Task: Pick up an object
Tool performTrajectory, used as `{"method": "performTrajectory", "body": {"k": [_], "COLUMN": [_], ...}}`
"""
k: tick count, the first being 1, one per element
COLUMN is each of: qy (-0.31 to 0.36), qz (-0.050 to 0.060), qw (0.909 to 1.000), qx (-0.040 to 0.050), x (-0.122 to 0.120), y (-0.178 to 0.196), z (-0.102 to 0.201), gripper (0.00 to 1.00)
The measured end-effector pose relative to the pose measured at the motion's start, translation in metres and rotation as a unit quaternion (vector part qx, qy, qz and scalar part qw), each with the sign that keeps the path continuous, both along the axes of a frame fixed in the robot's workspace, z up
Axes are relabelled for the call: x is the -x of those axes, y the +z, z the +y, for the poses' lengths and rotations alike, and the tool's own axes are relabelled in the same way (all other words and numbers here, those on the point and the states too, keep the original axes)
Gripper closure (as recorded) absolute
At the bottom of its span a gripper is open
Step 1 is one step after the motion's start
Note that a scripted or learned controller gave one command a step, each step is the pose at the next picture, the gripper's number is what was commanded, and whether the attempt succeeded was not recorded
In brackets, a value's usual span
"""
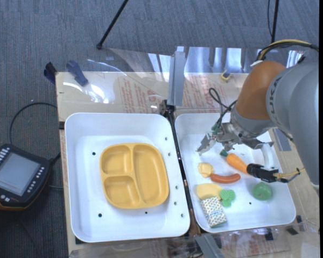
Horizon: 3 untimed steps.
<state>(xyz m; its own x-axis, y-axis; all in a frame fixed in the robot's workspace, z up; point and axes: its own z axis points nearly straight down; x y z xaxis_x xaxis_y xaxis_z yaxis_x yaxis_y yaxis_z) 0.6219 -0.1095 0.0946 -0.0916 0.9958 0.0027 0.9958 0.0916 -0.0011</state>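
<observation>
Two white bins sit side by side on a bench. Nearest in the right bin (282, 214) lies a small patterned box (214, 211), with a green leafy piece (227, 196) and a yellow wedge (207, 191) just beyond it, and a round green piece (262, 191) off to the right. Farther in lie a red sausage (225, 178), a small yellow piece (205, 169) and a carrot (238, 163). These look like light, stiff, smooth plastic toys that could slip; the carrot seems best gripped across its middle. The gripper (211, 141) hangs just beyond the carrot, over the bin's far half; its jaws stand somewhat apart and hold nothing. In the left bin (81, 144) lies a yellow tray (133, 174) with three compartments.
</observation>
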Motion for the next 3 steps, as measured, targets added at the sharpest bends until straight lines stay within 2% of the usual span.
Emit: {"method": "performTrajectory", "body": {"k": [1,2,3], "qy": [0.008,0.006,-0.053], "qz": [0.001,0.001,-0.003], "qw": [1.0000,1.0000,0.9986], "qx": [0.0015,-0.0002,0.0012], "x": [0.039,0.039,0.018], "y": [-0.003,0.006,0.096], "z": [-0.074,-0.073,-0.046], "gripper": [0.00,1.00,1.00]}}
